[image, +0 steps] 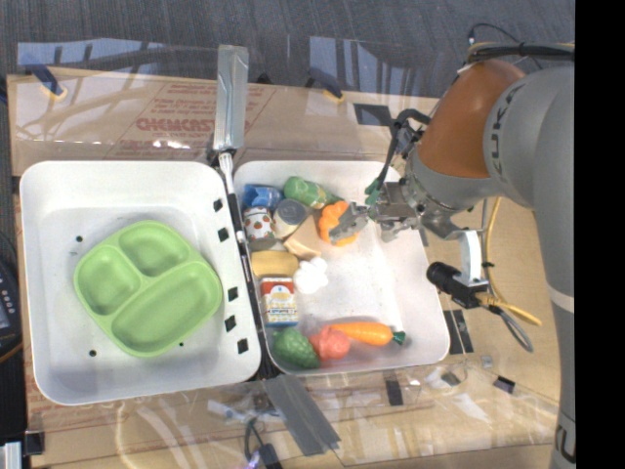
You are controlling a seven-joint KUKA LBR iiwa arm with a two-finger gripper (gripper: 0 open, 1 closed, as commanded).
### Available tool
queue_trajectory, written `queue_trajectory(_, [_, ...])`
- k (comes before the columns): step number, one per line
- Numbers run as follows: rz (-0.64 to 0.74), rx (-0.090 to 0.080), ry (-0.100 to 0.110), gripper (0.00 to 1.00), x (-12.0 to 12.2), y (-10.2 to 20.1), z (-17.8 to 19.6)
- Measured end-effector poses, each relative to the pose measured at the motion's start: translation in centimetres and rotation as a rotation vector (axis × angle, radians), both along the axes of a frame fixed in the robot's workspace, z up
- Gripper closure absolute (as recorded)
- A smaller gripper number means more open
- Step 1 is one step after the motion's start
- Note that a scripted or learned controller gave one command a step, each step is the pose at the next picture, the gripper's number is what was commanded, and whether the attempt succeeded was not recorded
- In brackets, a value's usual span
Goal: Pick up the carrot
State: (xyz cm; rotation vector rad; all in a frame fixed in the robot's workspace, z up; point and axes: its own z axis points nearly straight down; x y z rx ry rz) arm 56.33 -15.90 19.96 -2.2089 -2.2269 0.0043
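Note:
The carrot (363,333) is orange with a green stalk end and lies flat near the front wall of the right bin (422,262), its stalk pointing right. My gripper (350,220) hangs over the back half of that bin, well behind the carrot. It is right against a small orange toy (332,219). The wrist hides how the gripper meets the toy. The grey arm with its orange band comes in from the right above the bin's right wall.
The right bin also holds a blue can (259,196), a green toy (305,191), a yellow block (273,262), a labelled box (279,299), a green vegetable (298,348) and a red toy (332,342) beside the carrot. A green divided plate (148,286) lies in the left bin (39,262).

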Motion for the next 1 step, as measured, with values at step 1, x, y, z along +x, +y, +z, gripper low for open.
queue_trajectory(1, [-0.125, -0.001, 0.002, 0.0, 7.0, -2.7, -9.39])
